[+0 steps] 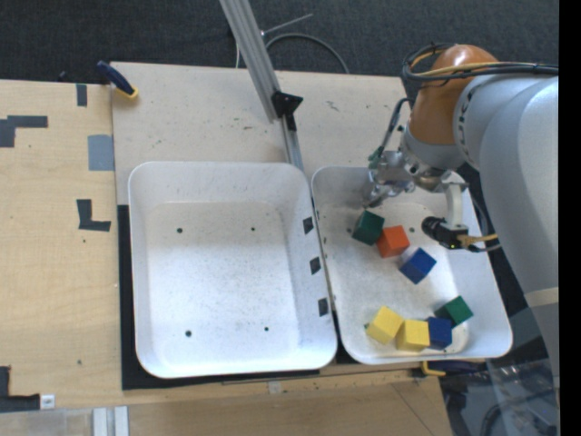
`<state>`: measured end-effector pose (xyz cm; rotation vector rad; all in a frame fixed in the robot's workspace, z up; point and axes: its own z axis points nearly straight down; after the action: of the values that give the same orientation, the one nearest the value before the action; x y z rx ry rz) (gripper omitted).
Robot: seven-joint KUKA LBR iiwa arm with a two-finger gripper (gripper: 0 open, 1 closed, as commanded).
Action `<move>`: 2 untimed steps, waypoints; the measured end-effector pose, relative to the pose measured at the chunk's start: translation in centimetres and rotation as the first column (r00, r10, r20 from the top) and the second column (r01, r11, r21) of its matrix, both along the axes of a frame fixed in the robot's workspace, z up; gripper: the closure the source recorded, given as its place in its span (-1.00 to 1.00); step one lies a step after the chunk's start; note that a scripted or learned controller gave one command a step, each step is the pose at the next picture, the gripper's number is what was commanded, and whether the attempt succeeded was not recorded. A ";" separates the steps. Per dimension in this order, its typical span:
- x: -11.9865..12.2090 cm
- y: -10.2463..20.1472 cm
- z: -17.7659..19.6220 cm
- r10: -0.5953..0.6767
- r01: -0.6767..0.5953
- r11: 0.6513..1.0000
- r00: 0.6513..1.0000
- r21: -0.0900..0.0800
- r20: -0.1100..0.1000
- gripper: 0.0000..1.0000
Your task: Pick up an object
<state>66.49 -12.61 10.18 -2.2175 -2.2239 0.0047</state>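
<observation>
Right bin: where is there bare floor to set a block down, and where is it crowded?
In the right white bin, bare floor lies along its left wall, between the dark green cube above and the yellow cube below. Crowded: the near edge, with yellow cubes, a blue cube and a small green cube; the middle, by the orange cube beneath the gripper.

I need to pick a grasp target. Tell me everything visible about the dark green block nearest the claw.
The green block is a small cube, dark green with a matte look, probably painted wood or plastic. It lies tilted, corners turned off the bin's lines, in the upper part of the right bin. The orange block sits against its lower right side, seemingly touching. The claw hangs just above it in the view, with no clear contact.
</observation>
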 end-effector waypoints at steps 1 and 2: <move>-0.1 -0.9 5.2 -0.002 0.002 1.000 1.000 0.001 0.006 1.00; 0.0 -0.7 9.5 -0.001 0.001 1.000 1.000 0.001 0.007 1.00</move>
<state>66.51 -13.29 19.64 -2.2214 -2.2260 -0.0037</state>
